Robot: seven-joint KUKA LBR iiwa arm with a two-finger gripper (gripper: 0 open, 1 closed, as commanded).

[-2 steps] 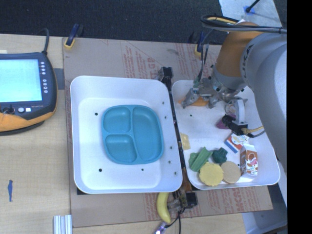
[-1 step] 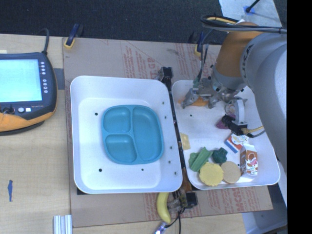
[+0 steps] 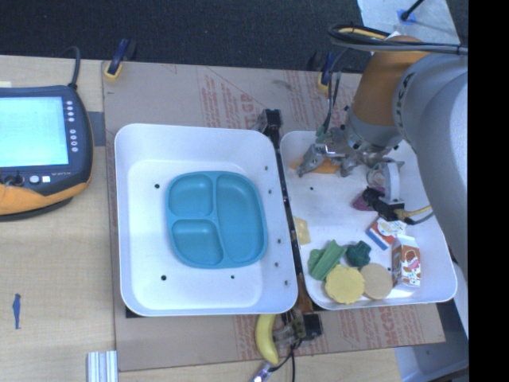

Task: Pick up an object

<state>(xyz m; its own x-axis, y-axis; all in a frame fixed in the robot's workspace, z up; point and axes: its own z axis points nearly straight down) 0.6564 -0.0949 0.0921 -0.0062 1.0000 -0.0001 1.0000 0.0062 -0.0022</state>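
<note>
The end effector [image 3: 332, 159] sits low in the right bin's [image 3: 429, 297] far corner beside an orange piece [image 3: 308, 164]; its grip state cannot be told. Crowded against the wall, a close here could just nudge the piece away.

The left bin [image 3: 135, 213] is white and bears a light blue divided plate [image 3: 215, 218]. In the white right bin [image 3: 334, 205] lie green pieces [image 3: 326, 259], a yellow disc [image 3: 344, 284], a tan disc [image 3: 377, 281] and a red-and-white packet [image 3: 406, 265]. A yellow banana [image 3: 267, 341] lies on the brown cardboard [image 3: 199, 94] covering the desk.
</note>
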